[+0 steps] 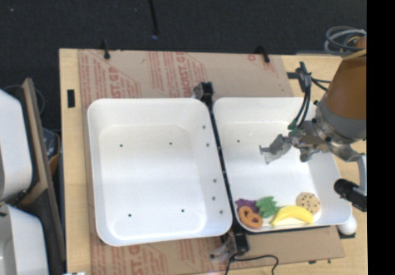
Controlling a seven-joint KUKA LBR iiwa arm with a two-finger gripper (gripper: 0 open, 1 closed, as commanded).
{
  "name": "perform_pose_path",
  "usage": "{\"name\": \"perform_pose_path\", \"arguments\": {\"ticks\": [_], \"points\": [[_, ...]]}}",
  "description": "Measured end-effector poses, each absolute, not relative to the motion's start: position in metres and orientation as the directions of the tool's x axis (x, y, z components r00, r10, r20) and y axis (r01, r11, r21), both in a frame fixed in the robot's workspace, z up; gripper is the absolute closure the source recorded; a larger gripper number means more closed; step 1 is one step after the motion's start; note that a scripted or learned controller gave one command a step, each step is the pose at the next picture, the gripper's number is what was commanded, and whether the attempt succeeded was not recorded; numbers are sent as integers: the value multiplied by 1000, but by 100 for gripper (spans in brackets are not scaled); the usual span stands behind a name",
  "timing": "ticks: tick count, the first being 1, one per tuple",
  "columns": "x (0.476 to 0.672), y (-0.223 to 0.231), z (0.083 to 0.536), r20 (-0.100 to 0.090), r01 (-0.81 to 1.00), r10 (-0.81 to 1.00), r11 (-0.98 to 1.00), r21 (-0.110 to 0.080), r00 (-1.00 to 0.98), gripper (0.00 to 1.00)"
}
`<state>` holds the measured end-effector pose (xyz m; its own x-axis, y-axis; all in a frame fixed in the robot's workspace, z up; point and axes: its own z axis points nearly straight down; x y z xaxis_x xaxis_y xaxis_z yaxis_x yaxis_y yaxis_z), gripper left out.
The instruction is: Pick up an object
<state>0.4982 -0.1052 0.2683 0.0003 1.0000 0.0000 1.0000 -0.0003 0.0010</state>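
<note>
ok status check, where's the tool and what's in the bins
Tool hovering mid right white bin, nothing between its fingers. Yellow toy banana, round tan cookie, brown pretzel clustered at near edge. Path clear.

light: bright, even | shadows: faint | glare: white bins (154,113) washed | focus: soft

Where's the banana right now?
The banana lies at the right bin's near edge, between the green toy and the cookie.

Grey arm (338,121), orange band (349,86), looped cables, dark metal wrist.
</note>
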Motion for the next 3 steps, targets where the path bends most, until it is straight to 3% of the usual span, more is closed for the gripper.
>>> {"name": "perform_pose_path", "arguments": {"ticks": [3], "points": [[498, -105, 268, 0, 1000, 1000, 0, 1, 0, 0]]}}
